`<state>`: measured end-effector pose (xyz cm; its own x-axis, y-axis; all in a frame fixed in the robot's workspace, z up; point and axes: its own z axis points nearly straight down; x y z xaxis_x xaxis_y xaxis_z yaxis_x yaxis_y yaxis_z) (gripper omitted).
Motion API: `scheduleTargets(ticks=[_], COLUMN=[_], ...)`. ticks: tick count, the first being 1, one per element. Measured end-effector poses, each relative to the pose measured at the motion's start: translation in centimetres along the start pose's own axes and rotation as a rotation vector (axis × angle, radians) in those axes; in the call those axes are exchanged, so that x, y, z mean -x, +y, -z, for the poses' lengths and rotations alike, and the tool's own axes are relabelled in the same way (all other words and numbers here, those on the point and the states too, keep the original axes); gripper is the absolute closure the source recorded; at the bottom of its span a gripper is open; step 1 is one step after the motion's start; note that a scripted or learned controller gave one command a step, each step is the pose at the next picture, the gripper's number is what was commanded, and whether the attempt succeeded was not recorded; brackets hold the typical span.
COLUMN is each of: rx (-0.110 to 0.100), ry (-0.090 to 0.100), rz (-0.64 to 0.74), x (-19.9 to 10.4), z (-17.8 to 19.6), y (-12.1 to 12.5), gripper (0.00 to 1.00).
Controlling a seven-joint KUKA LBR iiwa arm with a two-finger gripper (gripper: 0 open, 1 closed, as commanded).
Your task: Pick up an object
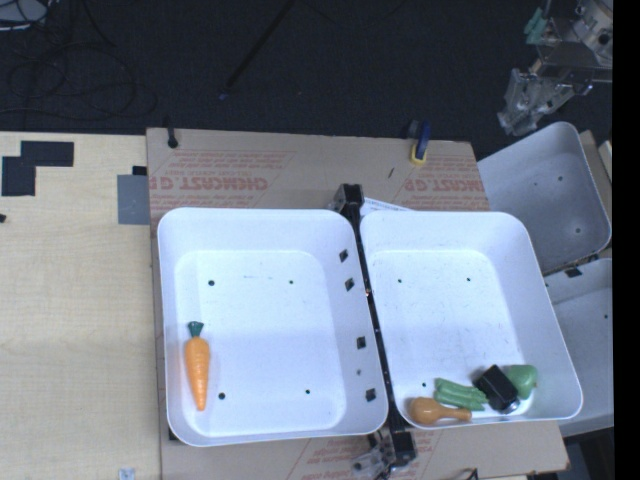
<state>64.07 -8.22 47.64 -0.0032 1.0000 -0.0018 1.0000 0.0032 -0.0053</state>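
Nearest, an orange gourd (438,411) lies in the right bin (455,230); jaws' (528,96) state unclear.

Left bin (250,230): white, dotted with small dark spots. Right bin (450,230): white, likewise spotted. Carrot (197,366): orange, green top. Bean pod (460,394): green. Block (497,387): black. Rounded piece (522,376) beside it: green. Pear-shaped piece (436,411): orange-tan. Board (300,173) under the bins: brown with red lettering. Tabletop (70,308): pale wood, dark grey patches. My tool (530,93): grey metal.
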Motion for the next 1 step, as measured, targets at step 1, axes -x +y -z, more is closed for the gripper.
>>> scheduleTargets(ticks=[1], rx=[-0.007], ry=[0.002], rz=[-0.007], x=[4.95], z=[-11.38], y=[0.25], gripper=[1.00])
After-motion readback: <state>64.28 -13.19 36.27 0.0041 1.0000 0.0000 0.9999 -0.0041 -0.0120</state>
